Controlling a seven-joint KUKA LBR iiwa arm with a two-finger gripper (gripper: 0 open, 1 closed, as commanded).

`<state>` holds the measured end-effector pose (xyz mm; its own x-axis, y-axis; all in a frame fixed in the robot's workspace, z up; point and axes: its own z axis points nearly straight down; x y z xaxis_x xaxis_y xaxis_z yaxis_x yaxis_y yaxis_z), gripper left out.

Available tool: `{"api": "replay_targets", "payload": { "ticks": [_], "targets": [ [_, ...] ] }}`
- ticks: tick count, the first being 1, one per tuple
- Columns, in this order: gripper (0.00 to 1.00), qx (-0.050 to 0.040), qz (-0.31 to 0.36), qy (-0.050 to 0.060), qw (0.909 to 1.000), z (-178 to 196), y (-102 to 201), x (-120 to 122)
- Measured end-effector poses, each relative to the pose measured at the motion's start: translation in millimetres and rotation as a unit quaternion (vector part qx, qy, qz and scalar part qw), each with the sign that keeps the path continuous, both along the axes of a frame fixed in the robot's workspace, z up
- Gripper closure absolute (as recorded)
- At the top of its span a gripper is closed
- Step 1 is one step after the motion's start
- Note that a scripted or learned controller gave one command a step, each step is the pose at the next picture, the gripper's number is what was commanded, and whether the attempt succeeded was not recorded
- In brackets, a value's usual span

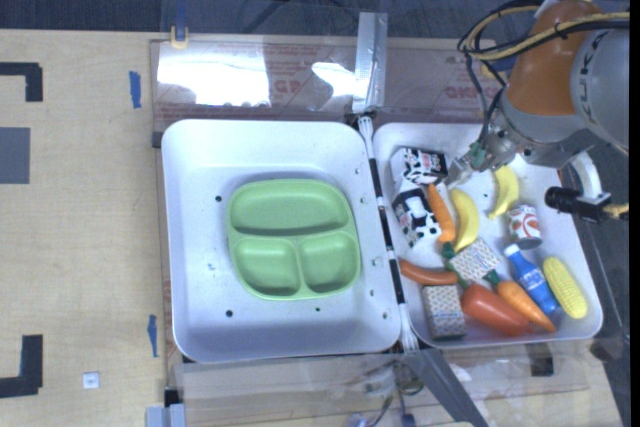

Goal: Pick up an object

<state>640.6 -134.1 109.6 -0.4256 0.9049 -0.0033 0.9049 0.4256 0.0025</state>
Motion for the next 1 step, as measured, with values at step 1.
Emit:
{"api": "replay_targets", "payload": {
  "ticks": [1],
  "targets": [
    [0.00,0.0000,0.000,0.000,1.0000,0.0,-0.1,0.0]
  ]
}}
